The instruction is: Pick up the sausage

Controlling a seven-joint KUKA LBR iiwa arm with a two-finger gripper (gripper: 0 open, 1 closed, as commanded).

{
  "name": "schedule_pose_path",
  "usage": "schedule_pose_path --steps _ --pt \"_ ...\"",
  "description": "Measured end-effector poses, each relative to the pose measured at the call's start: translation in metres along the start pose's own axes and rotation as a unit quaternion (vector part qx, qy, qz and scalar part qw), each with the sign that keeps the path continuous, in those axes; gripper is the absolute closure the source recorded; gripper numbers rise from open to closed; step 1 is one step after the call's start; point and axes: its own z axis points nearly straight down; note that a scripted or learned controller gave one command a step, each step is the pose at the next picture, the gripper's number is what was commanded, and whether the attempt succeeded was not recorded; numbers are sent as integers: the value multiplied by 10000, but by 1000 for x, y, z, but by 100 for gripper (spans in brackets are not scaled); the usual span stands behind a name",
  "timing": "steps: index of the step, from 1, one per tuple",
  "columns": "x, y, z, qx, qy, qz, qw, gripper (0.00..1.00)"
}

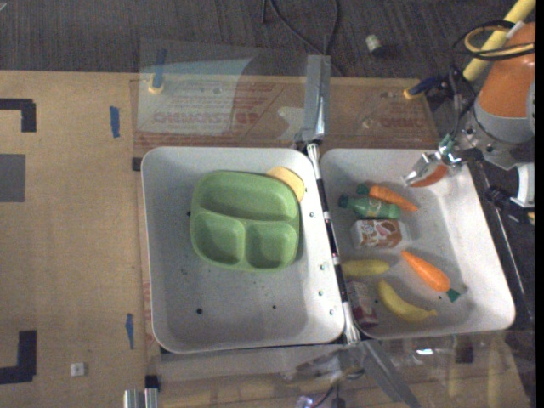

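Sausage point(433, 175), reddish-orange, sits between my pincer's point(427, 170) fingers at the far right corner of the right bin point(484, 228), so I judge the grasp made and the lift in hand. My fingers are closed on it. Next I should rise straight up, clear of the carrot point(393, 197) nearby.

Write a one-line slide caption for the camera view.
Gripper shut on a reddish sausage above the right bin, beside the green tray in the left bin.
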Motion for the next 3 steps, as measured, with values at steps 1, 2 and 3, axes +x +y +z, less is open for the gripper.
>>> schedule_pose_path --steps 1,2,3 --pt "5 4 26 33 108 65 9999 0" --pt "7 4 18 44 118 52 9999 100" --pt "99 24 -86 -3 -6 -360 9994 100"
